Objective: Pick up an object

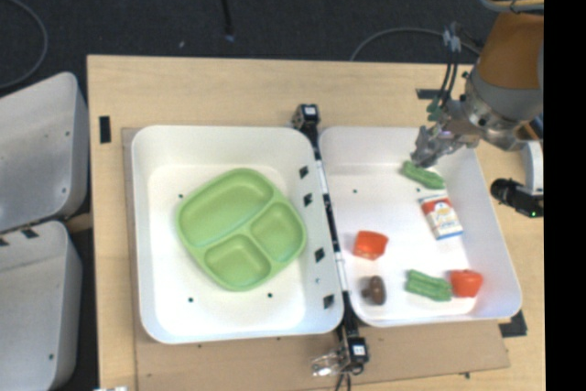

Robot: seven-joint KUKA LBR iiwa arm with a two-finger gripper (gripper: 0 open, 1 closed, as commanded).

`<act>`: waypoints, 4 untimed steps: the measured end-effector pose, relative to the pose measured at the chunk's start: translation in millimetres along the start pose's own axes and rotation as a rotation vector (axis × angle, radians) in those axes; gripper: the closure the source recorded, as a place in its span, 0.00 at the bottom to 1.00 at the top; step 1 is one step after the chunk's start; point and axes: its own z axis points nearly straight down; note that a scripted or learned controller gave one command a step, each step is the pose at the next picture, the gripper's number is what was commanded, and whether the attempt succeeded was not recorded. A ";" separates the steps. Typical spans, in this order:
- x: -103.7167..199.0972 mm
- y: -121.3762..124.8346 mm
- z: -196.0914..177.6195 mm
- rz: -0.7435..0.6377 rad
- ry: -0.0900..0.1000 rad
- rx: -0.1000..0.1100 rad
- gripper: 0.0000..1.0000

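The right bin (394, 314) holds several small objects: a green piece (422, 176) near its far right, a white and red carton (441, 218), an orange-red piece (370, 244), a dark brown lump (373, 289), a green piece (428, 285) and a red piece (466, 283) at the front. My gripper (428, 153) hangs at the bin's far right corner, just above and behind the far green piece. Nothing shows between its fingers.
The left bin (165, 307) holds a green divided plate (241, 228). A ridge with black clips (322, 224) separates the bins. The arm's orange and grey wrist (509, 59) reaches in from the right, over the bench edge.
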 end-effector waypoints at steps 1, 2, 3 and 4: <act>54.8 17.5 10.3 0.000 0.000 0.000 1.00; 102.5 42.1 4.8 -0.001 0.001 -0.003 1.00; 154.6 45.1 3.2 -0.001 0.001 -0.002 1.00; 208.1 53.2 10.6 0.000 0.000 -0.002 1.00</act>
